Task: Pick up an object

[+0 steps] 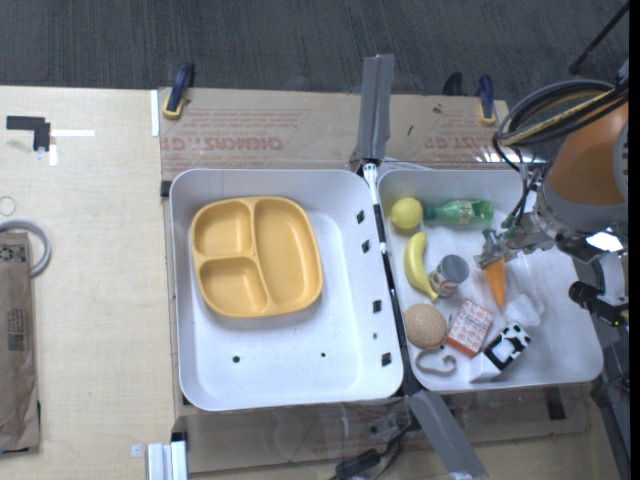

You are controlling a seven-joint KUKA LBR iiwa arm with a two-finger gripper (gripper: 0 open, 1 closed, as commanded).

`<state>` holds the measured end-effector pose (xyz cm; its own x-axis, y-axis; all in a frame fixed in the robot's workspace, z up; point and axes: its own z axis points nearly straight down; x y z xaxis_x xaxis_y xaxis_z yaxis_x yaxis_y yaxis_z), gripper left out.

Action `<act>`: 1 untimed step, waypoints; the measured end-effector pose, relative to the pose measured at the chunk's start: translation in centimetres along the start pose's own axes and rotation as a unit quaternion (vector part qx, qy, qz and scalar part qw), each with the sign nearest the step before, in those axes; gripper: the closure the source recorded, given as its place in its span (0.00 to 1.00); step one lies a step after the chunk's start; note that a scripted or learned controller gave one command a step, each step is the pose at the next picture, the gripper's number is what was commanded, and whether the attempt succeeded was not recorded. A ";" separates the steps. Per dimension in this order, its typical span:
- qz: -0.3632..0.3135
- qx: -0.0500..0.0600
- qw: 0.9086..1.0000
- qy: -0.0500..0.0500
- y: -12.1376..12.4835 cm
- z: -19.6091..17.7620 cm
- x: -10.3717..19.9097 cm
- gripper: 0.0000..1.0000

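The right bin (560,368) holds several objects. A lemon (405,213) and a green bottle (458,210) lie at its back. A banana (416,264), a small can (451,272) and an orange carrot (497,282) sit in the middle. Toward the front are a tan ball (425,325), a red and white box (470,328), a black and white piece (508,346) and a grey hook (436,364). My gripper (494,251) hangs low at the carrot's upper end, reaching in from the right. Whether it touches the carrot is unclear.
The left bin (280,368) holds a yellow three-part plate (257,256). A grey divider bar (375,108) runs between the bins. Black cables (545,108) loop above the arm at the back right. A brown packet (15,338) lies on the bench at far left.
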<state>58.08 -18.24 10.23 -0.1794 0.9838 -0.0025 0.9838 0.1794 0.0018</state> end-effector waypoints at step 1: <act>-0.149 0.000 0.989 0.000 -2.1 -11.3 1.5 1.00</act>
